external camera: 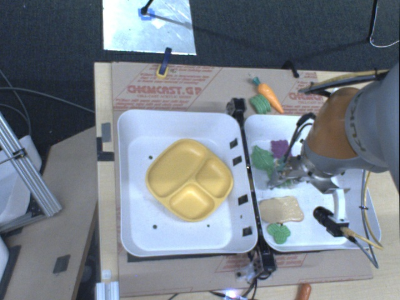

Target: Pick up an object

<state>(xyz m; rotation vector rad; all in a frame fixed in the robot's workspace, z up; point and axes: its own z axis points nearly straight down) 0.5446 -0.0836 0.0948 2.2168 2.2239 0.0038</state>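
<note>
You could not tell how the jaws stood: the gripper (pixel 282 170) was a small dark blur against the green leafy toy (pixel 262 160) near the right bin's (pixel 294 122) left wall. The arm (pixel 356 130) ran off the picture's right edge and hid that bin's right rim. The purple item (pixel 279 147) beside it was too small to name. At the tabletop's (pixel 187 83) front edge, an orange object (pixel 304 290) was cut off by the picture's bottom.

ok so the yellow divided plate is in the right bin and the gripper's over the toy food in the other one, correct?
No: the camera view shows the yellow plate in the left bin. The gripper is over the toy food in the right bin.
</note>
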